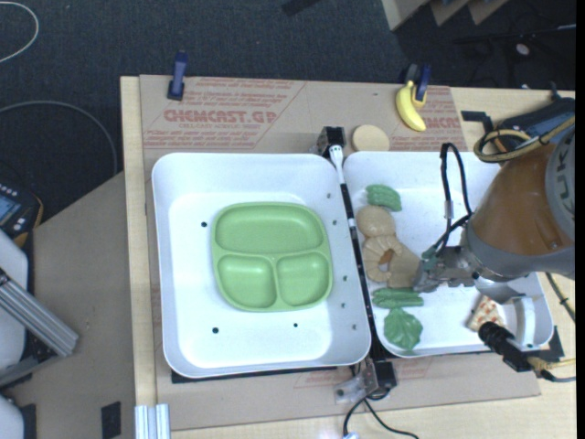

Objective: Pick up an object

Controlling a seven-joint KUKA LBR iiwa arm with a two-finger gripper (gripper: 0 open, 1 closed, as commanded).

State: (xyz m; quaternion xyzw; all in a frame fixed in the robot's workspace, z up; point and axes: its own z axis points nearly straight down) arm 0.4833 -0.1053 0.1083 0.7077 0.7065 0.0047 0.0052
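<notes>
- The claw (428, 273) hung low over the right bin (425, 174), at the end of the grey arm (521, 218) with its orange band; whether it stood apart or together could not be told from this slanted view.
- Just to the claw's left lay a cluster of tan, rounded pieces (379, 240), the nearest one touching or nearly touching the tip; nothing was visibly gripped.
- These tan pieces looked like small toy food: pale beige, lumpy, smooth-skinned, stacked against each other near the bin's dividing wall.
- Judged by their look, they were probably light, stiff plastic, somewhat slippery, and prone to roll or squirt sideways if pinched off-centre; a hold across the narrowest middle of one piece seemed safest.
- Below and to the left of the claw lay flat green leaf shapes (400, 323), thin and likely hard to lift off the floor; another green leaf (383, 197) sat up and to the left.
- Farther left of the claw, in the left bin (174, 245), rested a green divided plate (271, 256), well apart.
</notes>
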